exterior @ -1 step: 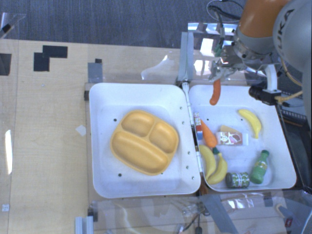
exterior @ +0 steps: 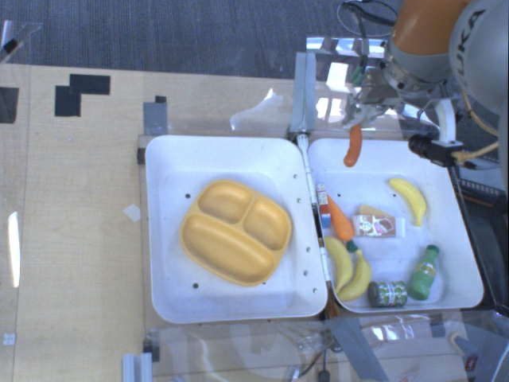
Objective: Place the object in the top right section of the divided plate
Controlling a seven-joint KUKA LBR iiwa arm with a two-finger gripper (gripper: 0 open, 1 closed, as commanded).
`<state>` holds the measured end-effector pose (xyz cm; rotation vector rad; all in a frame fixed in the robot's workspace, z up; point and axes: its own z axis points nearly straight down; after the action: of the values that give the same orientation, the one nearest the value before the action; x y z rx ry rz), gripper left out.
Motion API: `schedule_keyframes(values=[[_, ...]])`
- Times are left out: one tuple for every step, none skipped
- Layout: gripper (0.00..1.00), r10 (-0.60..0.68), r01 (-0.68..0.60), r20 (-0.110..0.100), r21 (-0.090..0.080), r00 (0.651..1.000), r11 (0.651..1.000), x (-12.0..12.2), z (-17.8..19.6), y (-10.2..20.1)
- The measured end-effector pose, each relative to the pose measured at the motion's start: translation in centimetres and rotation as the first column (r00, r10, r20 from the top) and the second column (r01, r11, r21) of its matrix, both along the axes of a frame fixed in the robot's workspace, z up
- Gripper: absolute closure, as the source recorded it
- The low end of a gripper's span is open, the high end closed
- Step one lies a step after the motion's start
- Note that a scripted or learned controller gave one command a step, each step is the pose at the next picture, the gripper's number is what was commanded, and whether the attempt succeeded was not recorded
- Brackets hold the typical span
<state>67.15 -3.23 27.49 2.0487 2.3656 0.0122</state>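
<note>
— Pinched together, are they?

— Yes. At my gripper (exterior: 359,122) the jaws are closed on the top end of a small orange sausage (exterior: 352,146), which hangs straight down from them, its lower end free above the floor of the right bin (exterior: 469,237).

— And how is your arm set?

— It comes in from the right, high up. The orange band (exterior: 429,10) sits at the top right, the wrist points down and leftward, and the gripper is over the far left corner of the right bin, close to the ridge where the two bins meet.

— Where's the plate?

— The yellow divided plate (exterior: 236,231) lies in the middle of the left bin (exterior: 171,293), turned at a slant. Its long section runs along the lower left; the two smaller sections sit along the upper side, the right-hand one nearest the ridge. All three look bare.

— Room to move?

— White floor rings the plate on every side. Below me, the right bin is busier: a carrot (exterior: 340,220) by the ridge, a packet (exterior: 377,224) beside it, one banana (exterior: 411,200) toward the far right, two bananas (exterior: 350,267) at the near left, then a can (exterior: 386,294) and a green bottle (exterior: 424,273) along the near edge.
</note>
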Motion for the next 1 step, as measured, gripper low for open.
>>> schedule_keyframes(values=[[1.00,0.431,-0.431,-0.008,0.000,0.902,0.902,-2.27,-3.19,6.03]])
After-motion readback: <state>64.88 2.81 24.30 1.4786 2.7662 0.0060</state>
